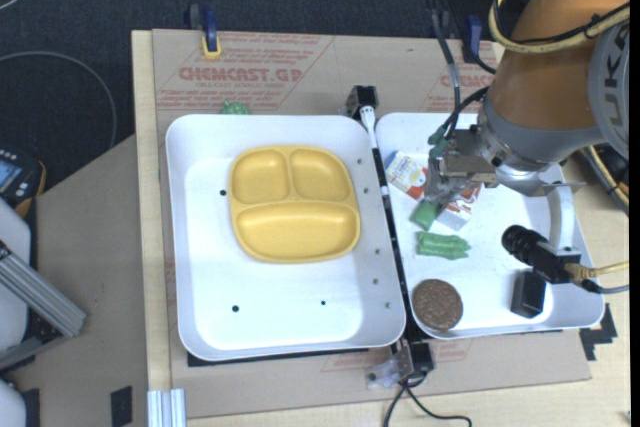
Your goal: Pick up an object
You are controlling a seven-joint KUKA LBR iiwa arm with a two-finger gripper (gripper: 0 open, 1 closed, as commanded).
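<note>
Arm [560, 45]: cut off by the top and right edges.
Right bin [520, 320]: far wall partly hidden behind the arm.
Packet [405, 173]: print too small to read.
Gripper [452, 183]: finger state unclear.

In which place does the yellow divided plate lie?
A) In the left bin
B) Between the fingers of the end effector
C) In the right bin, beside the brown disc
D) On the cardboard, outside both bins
A: the yellow divided plate lies flat in the left bin, while the end effector is over the right bin, among the small objects there.
</note>
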